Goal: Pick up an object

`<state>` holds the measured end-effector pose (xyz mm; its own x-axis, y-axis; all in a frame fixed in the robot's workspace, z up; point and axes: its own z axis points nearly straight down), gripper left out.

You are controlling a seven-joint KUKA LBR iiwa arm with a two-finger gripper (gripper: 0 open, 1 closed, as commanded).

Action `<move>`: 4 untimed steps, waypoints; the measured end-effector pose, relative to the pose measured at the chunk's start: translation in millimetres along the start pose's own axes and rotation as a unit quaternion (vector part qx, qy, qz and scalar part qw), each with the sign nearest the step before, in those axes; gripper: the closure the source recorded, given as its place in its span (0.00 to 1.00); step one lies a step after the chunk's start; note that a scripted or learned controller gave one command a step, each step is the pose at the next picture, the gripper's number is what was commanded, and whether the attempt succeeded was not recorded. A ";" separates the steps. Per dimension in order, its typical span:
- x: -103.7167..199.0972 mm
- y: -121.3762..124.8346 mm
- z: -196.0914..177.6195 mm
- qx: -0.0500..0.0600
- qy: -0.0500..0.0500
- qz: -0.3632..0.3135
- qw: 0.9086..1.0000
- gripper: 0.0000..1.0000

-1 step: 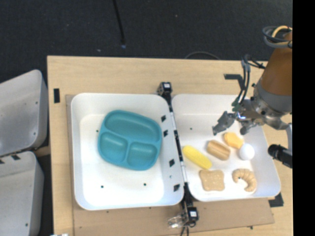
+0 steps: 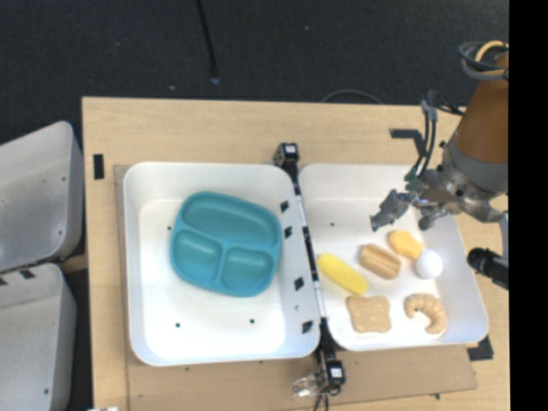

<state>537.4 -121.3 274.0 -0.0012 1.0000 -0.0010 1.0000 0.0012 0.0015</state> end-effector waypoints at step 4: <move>-0.3 26.6 138.7 -0.001 0.000 0.008 1.000 1.00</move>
<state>564.2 -121.7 135.3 0.0156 0.9999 -0.0013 0.9999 -0.0156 0.0043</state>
